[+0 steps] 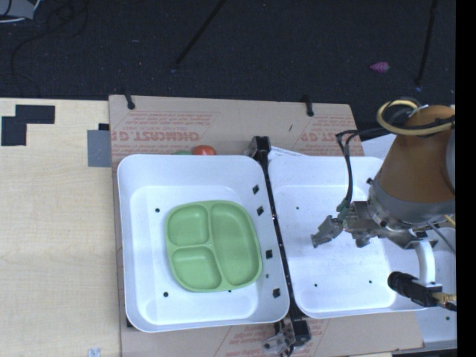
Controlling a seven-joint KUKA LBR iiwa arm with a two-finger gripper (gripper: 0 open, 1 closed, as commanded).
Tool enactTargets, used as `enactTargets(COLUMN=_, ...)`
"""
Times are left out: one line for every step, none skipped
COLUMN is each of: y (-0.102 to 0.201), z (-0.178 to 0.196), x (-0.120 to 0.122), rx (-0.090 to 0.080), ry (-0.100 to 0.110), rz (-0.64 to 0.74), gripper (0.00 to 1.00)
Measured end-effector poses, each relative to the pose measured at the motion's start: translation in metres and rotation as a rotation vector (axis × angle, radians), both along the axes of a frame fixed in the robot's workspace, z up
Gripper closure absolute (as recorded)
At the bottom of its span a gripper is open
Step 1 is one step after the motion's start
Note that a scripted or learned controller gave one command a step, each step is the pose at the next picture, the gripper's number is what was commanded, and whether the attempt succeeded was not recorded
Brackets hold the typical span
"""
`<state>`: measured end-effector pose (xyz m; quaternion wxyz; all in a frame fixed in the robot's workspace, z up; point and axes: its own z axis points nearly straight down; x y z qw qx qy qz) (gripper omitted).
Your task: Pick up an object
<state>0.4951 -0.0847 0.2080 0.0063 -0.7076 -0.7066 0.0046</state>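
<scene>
A light green plate with three compartments (213, 245) lies flat in the middle of the left bin (141, 199). My gripper (325, 233) hangs over the middle of the right bin (312, 177), well to the right of the plate, with its tip pointing left. I see nothing between its fingers. The orange band of the arm (416, 162) rises at the right edge of the bin.
A small red and orange thing (202, 151) sits just behind the far rim of the left bin. A black divider (272, 229) runs between the two bins. Brown cardboard (223, 125) lies under both bins. A black cable (348, 169) hangs from the arm.
</scene>
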Motion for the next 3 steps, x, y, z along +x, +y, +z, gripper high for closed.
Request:
enactTargets(y=0.000, z=0.005, x=0.002, rx=-0.001, ry=-0.011, rz=0.001, gripper=0.00)
enactTargets(y=-0.001, z=-0.038, x=0.003, rx=-0.001, ry=-0.007, rz=0.002, gripper=0.00)
enactTargets(y=0.002, z=-0.103, x=0.003, rx=0.000, ry=-0.005, rz=0.001, gripper=0.00)
